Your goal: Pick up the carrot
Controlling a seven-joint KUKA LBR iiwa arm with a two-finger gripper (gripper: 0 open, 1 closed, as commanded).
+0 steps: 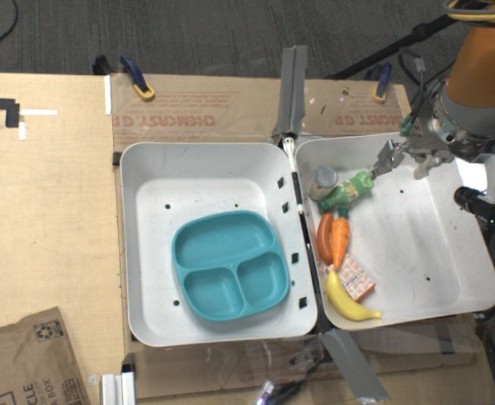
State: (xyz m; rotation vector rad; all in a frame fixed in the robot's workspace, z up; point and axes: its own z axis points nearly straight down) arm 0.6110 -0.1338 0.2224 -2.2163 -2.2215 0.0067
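Note:
The orange carrot (339,238) lies in the right bin (433,251), close to its left wall, with its thick end pointing toward the back. A red pepper-like piece (324,236) lies against the carrot's left side. My gripper (405,164) hangs over the back of the right bin, up and to the right of the carrot and well apart from it. Its two fingers (389,155) stand open with nothing between them.
A green item (349,191) and a grey can (326,177) lie just behind the carrot. A banana (349,303) and a small patterned box (357,278) lie in front of it. The left bin (146,226) holds a teal divided plate (230,264).

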